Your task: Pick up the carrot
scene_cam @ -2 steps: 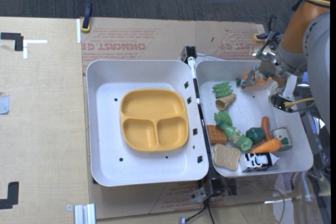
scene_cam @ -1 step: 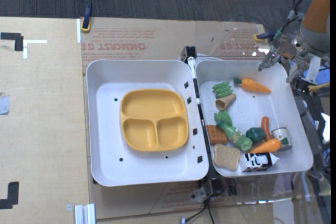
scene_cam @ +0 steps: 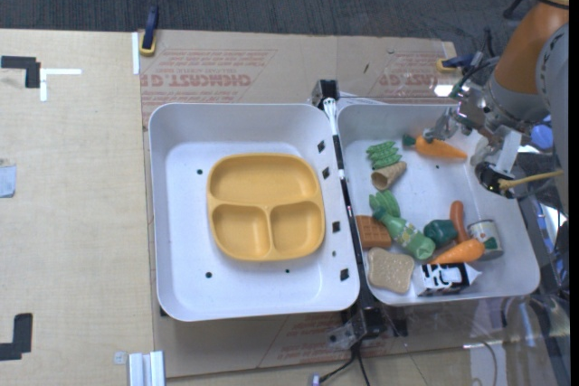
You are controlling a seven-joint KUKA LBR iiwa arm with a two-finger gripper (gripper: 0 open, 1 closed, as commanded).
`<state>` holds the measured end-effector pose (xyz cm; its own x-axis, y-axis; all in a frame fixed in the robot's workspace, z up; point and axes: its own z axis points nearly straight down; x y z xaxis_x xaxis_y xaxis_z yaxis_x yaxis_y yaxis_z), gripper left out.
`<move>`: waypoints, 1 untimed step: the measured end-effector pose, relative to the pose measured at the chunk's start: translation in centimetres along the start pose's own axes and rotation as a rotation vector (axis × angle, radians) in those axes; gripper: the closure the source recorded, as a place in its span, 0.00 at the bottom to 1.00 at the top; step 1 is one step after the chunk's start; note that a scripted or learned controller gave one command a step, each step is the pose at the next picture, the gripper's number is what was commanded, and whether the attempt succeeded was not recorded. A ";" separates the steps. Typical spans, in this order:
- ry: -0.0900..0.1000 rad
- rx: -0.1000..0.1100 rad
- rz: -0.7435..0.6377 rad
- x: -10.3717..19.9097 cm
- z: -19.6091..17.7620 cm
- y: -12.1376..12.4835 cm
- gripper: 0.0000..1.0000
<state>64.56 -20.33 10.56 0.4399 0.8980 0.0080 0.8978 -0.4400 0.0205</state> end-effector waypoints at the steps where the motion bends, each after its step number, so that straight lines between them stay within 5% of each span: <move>1: -0.001 -0.002 0.151 0.2 0.0 -1.6 0.00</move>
<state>63.16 -19.47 10.53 0.5697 0.8218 0.0099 0.8215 -0.5698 0.0211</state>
